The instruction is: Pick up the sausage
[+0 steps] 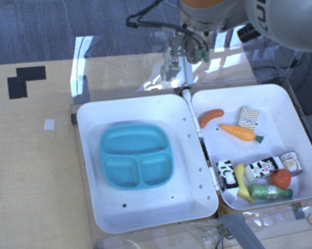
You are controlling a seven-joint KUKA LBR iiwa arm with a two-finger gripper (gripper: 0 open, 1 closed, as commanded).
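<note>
The sausage (211, 117), a short orange-red link, lies in the right bin (291, 109) near its back left corner, close to the wall shared with the left bin. My gripper (185, 60) hangs below the orange-banded wrist, above the bench just behind the back rims of the bins and roughly in line with the seam between them. It is well behind the sausage and apart from it. Nothing shows in the gripper.
A carrot (238, 132) and a small patterned box (248, 117) lie right of the sausage. Cartons (264, 168), a banana (242, 182), a green bottle (270, 191), a red fruit (281, 178) and a can (290, 162) crowd the front. The left bin (105, 213) holds a blue divided plate (136, 155).
</note>
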